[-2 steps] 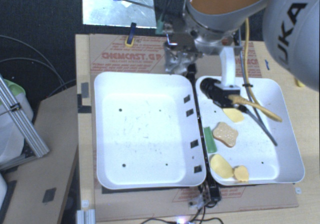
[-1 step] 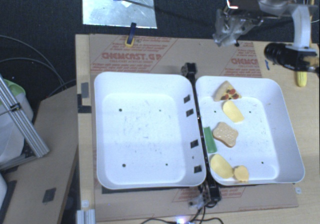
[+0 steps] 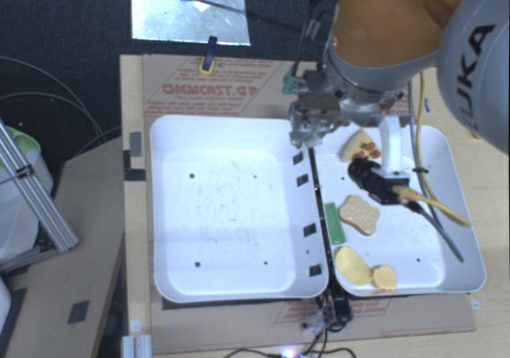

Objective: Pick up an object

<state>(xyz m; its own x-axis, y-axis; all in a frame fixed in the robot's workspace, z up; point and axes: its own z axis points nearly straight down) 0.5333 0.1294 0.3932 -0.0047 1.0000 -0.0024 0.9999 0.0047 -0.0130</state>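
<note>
grey arm (image 3: 478,53) bore black "ku" lettering, an orange band (image 3: 390,9), black cables, and a dark metal gripper (image 3: 307,135).

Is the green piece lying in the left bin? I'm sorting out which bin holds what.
No, the green piece lies in the right bin, along its left wall beside the toast slice.

One fixed camera looked down at a slant from above the bench (image 3: 239,81), near enough that both white bins (image 3: 223,213) filled the frame's middle; the arm (image 3: 414,13) entered upper right.
</note>
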